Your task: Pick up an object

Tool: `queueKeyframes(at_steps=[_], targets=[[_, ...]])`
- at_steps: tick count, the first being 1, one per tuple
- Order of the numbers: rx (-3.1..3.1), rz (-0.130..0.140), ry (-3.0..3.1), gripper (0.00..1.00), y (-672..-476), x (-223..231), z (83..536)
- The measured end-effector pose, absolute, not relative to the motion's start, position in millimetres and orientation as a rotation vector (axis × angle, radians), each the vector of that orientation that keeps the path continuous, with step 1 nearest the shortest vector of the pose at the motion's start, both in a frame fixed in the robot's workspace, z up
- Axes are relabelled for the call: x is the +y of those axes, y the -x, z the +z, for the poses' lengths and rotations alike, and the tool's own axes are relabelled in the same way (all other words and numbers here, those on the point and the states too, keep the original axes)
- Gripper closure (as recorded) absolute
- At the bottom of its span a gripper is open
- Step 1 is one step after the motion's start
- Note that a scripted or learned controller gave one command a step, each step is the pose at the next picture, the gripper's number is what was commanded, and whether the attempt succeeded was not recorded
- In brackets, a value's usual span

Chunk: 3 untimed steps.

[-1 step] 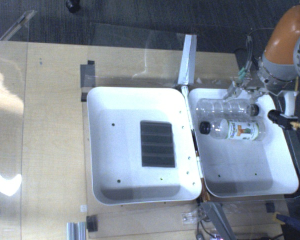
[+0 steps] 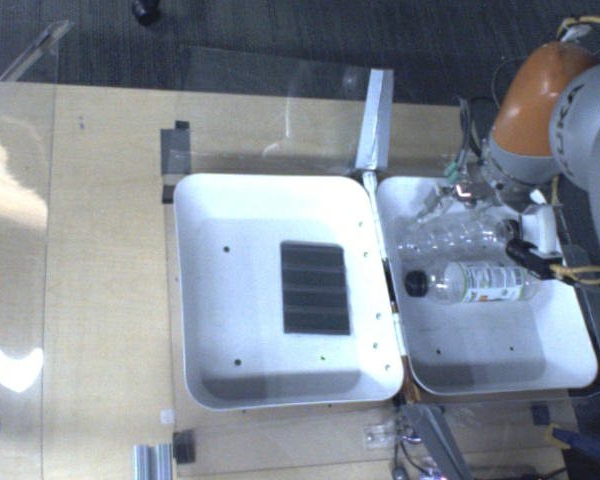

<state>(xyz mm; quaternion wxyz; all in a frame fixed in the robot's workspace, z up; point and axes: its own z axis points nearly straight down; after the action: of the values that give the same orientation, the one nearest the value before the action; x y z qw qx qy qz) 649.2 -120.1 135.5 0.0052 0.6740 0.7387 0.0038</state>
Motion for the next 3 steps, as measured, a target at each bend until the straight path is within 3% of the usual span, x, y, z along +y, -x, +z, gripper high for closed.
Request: queueKeyframes(at_steps=[1,2,3], targets=[[2.47,0.009,-1.931,0.0,-625.2,-94.7,88.2],[2.465,0.019,-1.926,1.0,-628.1,-93.6,101.6],[2.68,0.007,-1.621,1.0,-647.3,-83.3,217.5]])
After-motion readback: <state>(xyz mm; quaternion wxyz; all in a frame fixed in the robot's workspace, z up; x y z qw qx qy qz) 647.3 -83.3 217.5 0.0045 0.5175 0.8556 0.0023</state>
